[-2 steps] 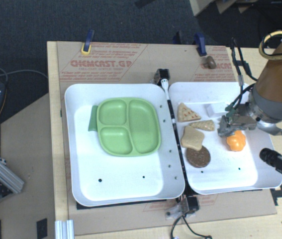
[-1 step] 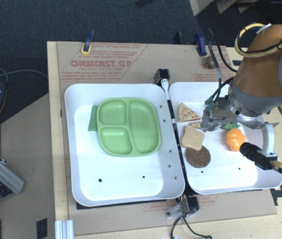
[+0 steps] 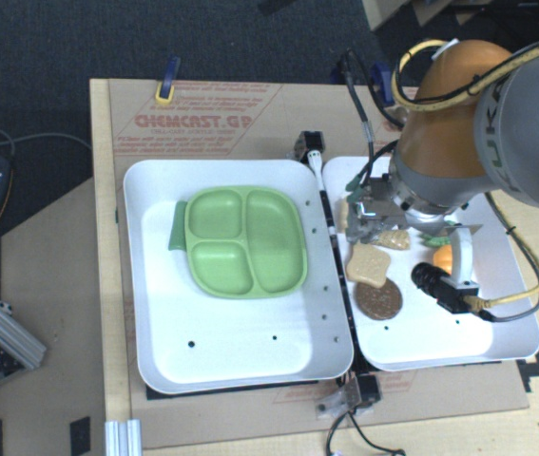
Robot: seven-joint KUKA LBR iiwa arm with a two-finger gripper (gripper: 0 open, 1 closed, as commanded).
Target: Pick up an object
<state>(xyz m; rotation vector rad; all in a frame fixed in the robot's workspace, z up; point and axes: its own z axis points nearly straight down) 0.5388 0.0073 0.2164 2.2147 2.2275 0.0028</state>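
Note:
My gripper (image 3: 375, 218) hangs low over the left part of the right bin (image 3: 421, 345), under the grey wrist with its orange band. Just below it lies a tan bread-like slice (image 3: 369, 266), and below that a round brown cookie (image 3: 380, 300). A beige piece (image 3: 393, 240) sits right by the gripper's lower side. An orange object (image 3: 444, 256) peeks out to the right, partly hidden by the wrist. Whether anything sits between the fingers is hidden.
The left bin (image 3: 155, 321) holds a green plate with three compartments (image 3: 245, 240). A dividing rim (image 3: 331, 245) runs between the two bins. The arm covers the back of the right bin. Cardboard lies under both bins.

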